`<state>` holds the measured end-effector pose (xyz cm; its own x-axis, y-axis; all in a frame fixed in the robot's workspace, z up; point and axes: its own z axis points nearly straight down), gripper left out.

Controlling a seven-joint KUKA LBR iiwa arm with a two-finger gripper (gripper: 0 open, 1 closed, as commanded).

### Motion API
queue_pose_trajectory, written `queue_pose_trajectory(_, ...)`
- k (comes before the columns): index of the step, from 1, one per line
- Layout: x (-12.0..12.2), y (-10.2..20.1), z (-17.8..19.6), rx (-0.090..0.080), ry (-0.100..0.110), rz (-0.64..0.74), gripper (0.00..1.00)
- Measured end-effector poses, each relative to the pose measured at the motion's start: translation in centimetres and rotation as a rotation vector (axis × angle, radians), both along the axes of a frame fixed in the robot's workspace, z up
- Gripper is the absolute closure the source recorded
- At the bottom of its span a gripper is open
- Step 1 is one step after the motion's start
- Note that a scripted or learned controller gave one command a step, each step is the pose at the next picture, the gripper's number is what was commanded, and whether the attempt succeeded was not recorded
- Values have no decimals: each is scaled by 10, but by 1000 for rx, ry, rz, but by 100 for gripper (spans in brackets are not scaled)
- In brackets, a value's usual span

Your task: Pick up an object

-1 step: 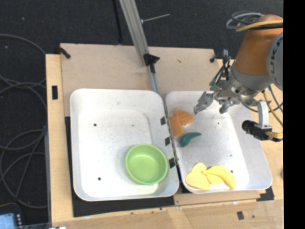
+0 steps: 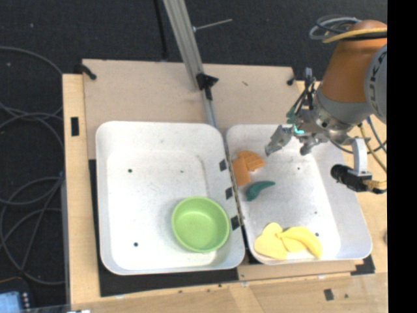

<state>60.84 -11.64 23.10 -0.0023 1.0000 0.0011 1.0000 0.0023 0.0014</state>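
Hovering over the right bin (image 2: 339,233), far end, gripper (image 2: 290,142) with fingers spread, nothing between them; orange piece (image 2: 246,165), teal piece (image 2: 258,188) just left, yellow pieces (image 2: 290,241) near.

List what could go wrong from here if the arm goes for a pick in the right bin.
1. The orange object lies against the right bin's left wall, touching the teal piece; a grasp may hit the wall or drag both.
2. The end effector hangs near the bin's far edge, apart from every item; closing here likely grabs nothing.
3. The yellow pieces overlap, so one could slip out.
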Motion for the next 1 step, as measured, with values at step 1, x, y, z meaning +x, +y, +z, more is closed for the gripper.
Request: queue_pose_trajectory(1,-4,1,-43,-3,5,-4,0)
